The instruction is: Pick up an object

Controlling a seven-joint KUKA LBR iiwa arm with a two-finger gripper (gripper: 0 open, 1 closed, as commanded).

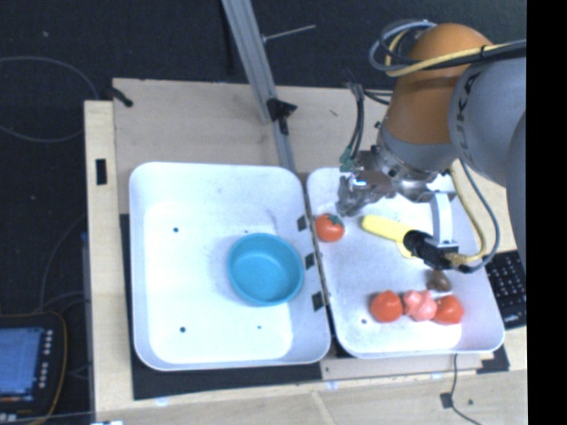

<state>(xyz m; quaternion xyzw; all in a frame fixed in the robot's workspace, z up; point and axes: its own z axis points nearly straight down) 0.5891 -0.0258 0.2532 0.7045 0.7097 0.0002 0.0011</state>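
Carrying two shallow white bins side by side, the pale tabletop (pixel 204 113) fills most of the view. The left bin (pixel 159 326) holds a round blue bowl (pixel 265 268), upright, toward its right half. The grey arm (pixel 496 122) with its orange band comes in over the right bin (pixel 372 268), and the gripper (pixel 352 204) hangs over that bin's upper left part. Whether the jaws are released or clenched, I cannot tell from this angle.

A yellow, banana-like piece (pixel 383 227) lies just right of the gripper. Along the bin's near side sit a red lump (pixel 385 306), a pink lump (pixel 422 305) and another red lump (pixel 450 310), touching in a row.

The small ball (pixel 329 228) is round, smooth and orange-red. It rests on the right bin's floor against the left wall, just below and beside the gripper. A tiny brown bit (pixel 438 281) lies above the row.
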